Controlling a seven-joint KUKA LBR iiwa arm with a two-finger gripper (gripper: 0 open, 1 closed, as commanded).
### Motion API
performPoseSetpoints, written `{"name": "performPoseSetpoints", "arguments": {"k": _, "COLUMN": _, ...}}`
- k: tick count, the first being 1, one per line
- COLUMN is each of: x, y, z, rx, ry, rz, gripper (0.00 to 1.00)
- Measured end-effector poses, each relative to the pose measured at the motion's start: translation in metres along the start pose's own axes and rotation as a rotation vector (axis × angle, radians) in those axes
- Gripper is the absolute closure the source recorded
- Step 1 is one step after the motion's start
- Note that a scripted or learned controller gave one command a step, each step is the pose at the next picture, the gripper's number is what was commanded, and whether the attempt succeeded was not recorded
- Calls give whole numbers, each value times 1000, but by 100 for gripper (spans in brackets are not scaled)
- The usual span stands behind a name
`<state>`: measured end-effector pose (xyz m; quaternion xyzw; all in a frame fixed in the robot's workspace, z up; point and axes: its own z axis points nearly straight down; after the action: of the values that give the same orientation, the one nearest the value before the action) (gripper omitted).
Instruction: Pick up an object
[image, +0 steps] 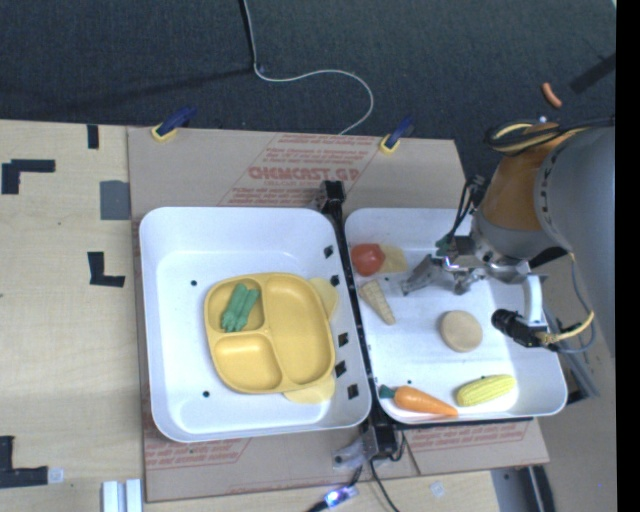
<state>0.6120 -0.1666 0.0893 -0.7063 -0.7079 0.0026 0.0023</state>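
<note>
My gripper (418, 281) hangs low over the right bin (545, 360), near the middle of its far half, pointing left. Just to its left lie a red tomato (367, 258) and a pale beige wedge (378, 301) by the bin's left wall. A round tan potato-like piece (461, 330) rests below and right of the gripper. Along the front wall lie an orange carrot (421, 401) and a yellow corn cob (485, 390). I see nothing held in the gripper.
The left bin (170, 260) holds a yellow divided plate (290, 345) with green beans (240, 305) in its upper-left compartment. A black divider (345, 300) runs between the bins. The grey arm with its orange band (515, 195) and cables cover the right bin's far right corner.
</note>
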Motion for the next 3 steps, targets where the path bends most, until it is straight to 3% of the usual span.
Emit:
{"name": "performPoseSetpoints", "arguments": {"k": 1, "x": 1, "y": 1, "z": -14, "rx": -4, "ry": 1, "rz": -1, "gripper": 100}}
{"name": "performPoseSetpoints", "arguments": {"k": 3, "x": 8, "y": 2, "z": -137, "rx": -11, "ry": 0, "rz": 0, "gripper": 100}}
